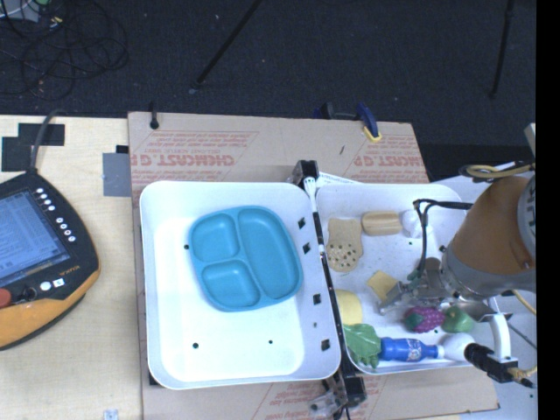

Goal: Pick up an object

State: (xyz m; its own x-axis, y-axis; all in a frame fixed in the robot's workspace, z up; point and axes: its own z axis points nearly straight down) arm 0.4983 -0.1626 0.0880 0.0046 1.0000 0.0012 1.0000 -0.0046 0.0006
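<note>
Nearest me, along the right bin's [385, 201] front edge, I see a green toy [362, 343] beside a blue-and-white tube [411, 351]. Just behind them my gripper [413, 289] sits low over a purple grape bunch [424, 318], near a yellow wedge [381, 284]; how it is set I cannot tell. Farther back lie a tan perforated piece [343, 243] and a beige cylinder [381, 224], while the left bin [166, 339] carries a blue divided plate [245, 257].

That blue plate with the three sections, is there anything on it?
Empty. The blue plate lies flat in the left bin, and all three of its sections show bare blue, with nothing lying in them.
</note>
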